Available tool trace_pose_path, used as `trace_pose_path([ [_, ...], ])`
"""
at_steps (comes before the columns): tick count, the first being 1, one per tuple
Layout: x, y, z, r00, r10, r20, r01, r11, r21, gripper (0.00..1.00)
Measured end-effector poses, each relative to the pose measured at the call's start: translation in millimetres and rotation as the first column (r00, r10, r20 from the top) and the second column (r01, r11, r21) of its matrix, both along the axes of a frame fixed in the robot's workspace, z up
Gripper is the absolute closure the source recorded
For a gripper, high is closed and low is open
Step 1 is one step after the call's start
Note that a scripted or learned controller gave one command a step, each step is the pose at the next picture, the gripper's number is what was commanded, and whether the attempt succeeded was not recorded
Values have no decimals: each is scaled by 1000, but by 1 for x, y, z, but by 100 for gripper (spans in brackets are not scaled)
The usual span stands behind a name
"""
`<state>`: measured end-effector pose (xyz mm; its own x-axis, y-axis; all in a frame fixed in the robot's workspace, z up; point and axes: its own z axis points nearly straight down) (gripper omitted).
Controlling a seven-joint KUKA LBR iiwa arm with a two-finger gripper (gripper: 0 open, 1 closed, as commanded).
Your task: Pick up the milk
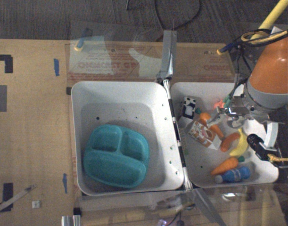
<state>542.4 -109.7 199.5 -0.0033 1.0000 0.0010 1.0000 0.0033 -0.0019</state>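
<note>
Milk carton (201,133) is lying flat in the right bin (271,175), near its left wall, long axis slanting from upper left to lower right. Gripper (234,113) is hanging just up and right of it; whether it is clenched is unclear.

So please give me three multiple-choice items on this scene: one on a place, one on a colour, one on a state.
1. Where does the milk carton lie?
A. right bin
B. left bin
C. bench

2. What colour is the divided plate?
A. red
B. teal
C. yellow

3. How is the milk carton?
A. lying in the bin, below the arm
B. standing on the plate
C. hanging from a cable

Answers:
1 A, it lies in the right bin among the toy foods.
2 B, the plate in the left bin is teal.
3 A, it lies tilted on the bin floor.
</note>
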Motion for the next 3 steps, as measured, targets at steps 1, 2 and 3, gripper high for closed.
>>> trace_pose_path([
  [1, 20, -8, -79, 1000, -10, 24, 10, 1000, 0, 0],
  [2, 12, 6, -90, 998, -28, 58, 29, 999, -13, 0],
  [3, 17, 10, -73, 997, -25, 73, 26, 1000, -8, 100],
])
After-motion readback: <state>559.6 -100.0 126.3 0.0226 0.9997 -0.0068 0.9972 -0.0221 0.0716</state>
